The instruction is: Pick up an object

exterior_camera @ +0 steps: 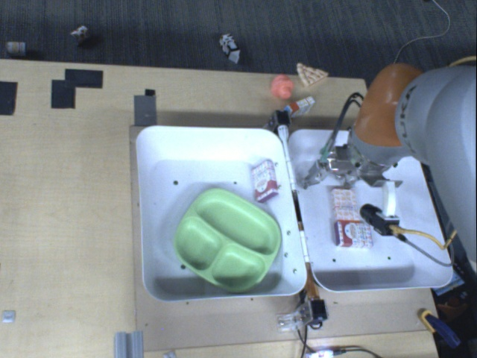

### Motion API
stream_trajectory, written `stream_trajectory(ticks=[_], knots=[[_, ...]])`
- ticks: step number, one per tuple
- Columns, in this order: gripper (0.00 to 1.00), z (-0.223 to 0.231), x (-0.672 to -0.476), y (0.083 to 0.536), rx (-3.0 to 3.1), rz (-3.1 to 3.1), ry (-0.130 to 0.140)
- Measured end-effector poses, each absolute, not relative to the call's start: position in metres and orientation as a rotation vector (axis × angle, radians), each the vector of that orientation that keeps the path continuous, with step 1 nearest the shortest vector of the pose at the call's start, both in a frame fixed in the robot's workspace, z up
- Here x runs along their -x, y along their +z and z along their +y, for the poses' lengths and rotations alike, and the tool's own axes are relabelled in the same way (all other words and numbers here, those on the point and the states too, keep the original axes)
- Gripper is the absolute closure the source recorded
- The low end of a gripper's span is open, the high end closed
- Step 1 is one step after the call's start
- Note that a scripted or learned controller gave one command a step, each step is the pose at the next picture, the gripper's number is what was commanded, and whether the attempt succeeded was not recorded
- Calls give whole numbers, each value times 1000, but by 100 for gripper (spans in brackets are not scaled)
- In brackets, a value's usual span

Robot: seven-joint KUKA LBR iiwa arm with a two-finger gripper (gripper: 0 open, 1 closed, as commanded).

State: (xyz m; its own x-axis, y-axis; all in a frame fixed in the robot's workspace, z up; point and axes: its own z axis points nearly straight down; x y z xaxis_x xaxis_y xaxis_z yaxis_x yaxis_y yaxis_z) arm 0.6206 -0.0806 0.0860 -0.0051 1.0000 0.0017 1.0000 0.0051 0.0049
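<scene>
The table (67,200) carries two white bins side by side. In the left bin (164,170) a green plate (227,237) with compartments lies towards the near side, tilted against the bin floor. Up and to the right of it, close to the wall shared with the other bin, is a small red and white packet (264,180), apart from the plate.

In the right bin (417,259) the gripper (309,176) is low at the bin's left side, just beside the shared wall. Whether it is open or closed cannot be told, and nothing can be seen in it. A red and white box (352,233) lies flat on the bin floor to the right of the gripper and nearer the camera, close by but not touching it. The arm (440,118) reaches over the right bin from the right.

The pick looks not yet done: each object rests in its bin. The box is the nearest candidate. Left to do is to close on an object and lift it.
</scene>
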Motion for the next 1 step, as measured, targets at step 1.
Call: stream_trajectory(ticks=[1], knots=[[100,-81,-623,99,-2208,2221,15]])
